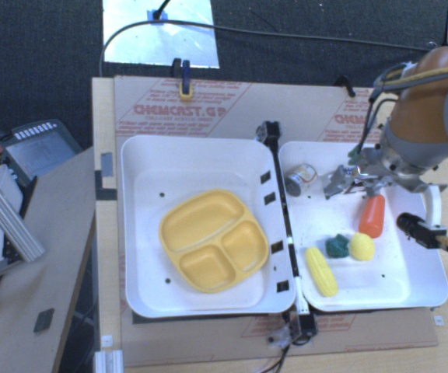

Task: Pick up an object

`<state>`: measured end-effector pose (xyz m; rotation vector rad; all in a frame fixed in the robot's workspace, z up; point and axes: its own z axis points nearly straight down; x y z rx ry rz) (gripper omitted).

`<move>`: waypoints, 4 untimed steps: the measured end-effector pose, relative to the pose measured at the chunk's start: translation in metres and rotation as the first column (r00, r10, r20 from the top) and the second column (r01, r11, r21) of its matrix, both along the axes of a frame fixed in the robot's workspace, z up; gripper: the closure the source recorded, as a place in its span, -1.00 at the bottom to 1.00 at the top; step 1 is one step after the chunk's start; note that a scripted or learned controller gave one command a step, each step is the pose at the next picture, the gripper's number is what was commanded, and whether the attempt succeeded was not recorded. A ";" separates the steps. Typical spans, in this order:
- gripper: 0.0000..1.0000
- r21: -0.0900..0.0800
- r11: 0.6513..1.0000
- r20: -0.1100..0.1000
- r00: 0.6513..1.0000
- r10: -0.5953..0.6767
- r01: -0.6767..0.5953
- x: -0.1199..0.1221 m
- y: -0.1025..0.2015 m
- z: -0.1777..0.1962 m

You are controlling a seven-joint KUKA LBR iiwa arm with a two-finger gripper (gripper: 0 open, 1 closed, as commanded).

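Arm is grey with a rounded orange band above the wrist, the orange section bulbous and smooth. Thin dark cables loop along its left side, with a pale yellowish line crossing the top of the orange part. End effector is bare silvery metal, a cluster of angular brackets and slim parts under a grey wrist housing; finer detail like screws or markings is too small to make out.

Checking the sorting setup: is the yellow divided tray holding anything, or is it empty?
Empty. The yellow divided tray lies in the left bin, and all three of its compartments show only bare yellow plastic.
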<state>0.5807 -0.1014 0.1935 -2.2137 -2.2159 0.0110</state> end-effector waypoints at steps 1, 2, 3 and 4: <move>-1.00 -0.001 1.000 0.013 1.000 0.002 -0.002 0.003 0.000 0.007; -1.00 -0.001 1.000 0.011 1.000 0.000 0.000 0.005 -0.009 -0.041; -1.00 -0.002 1.000 0.010 1.000 0.000 0.000 0.012 -0.017 -0.093; -1.00 -0.001 1.000 0.011 1.000 0.000 0.000 0.012 -0.016 -0.110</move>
